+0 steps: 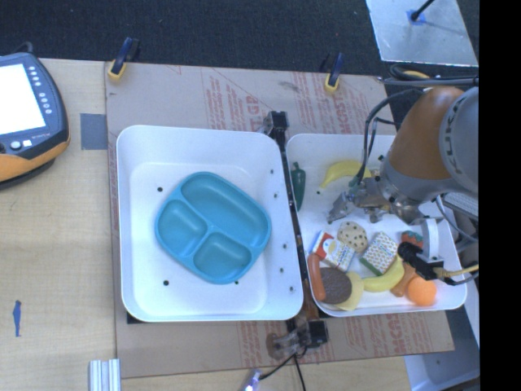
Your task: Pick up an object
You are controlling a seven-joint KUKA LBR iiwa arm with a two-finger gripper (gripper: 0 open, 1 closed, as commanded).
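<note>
The right bin (313,149) holds several toy foods. A yellow banana (340,171) lies near its back, and a green pepper (296,184) rests against the left wall. At the front are a speckled cookie (352,235), a green-checked square (379,252), a red-and-white carton (334,251), a brown disc (334,284), a second banana (384,281) and an orange ball (421,292). My gripper (345,208) hangs low over the bin's middle, just below the back banana and above the cookie. Nothing visible is caught in it.
The left bin (130,218) carries a blue divided plate (213,227). A teach pendant (24,112) lies on the bench at far left. Clamps (120,59) hold the cardboard sheet at the back. The arm's cables (440,251) trail over the right bin's right side.
</note>
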